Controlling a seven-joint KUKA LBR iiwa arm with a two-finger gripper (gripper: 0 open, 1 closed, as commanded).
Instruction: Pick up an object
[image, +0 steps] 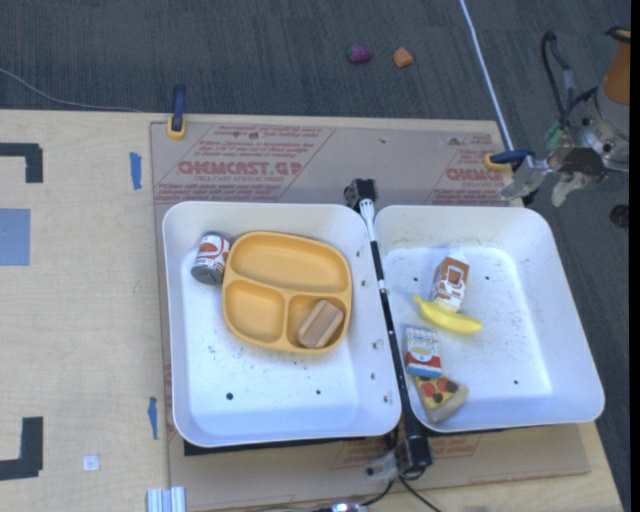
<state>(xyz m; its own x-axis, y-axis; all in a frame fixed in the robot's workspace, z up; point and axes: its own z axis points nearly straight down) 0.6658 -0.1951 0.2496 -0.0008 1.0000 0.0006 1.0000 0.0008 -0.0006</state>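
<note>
Near the middle of the right bin (560, 300) lies a banana (449, 317), light, smooth, curved; grip across its narrow middle. Beyond the far right corner, the gripper (540, 186) hangs empty, fingers spread.

The arm (612, 90) is cut off by the right edge of the picture, so most of it is out of the frame. The print on the small can (209, 258) (lying beside the yellow tray (285, 290)) is too small to read. Two tiny objects (380, 55) on the floor are too small to identify.
</note>
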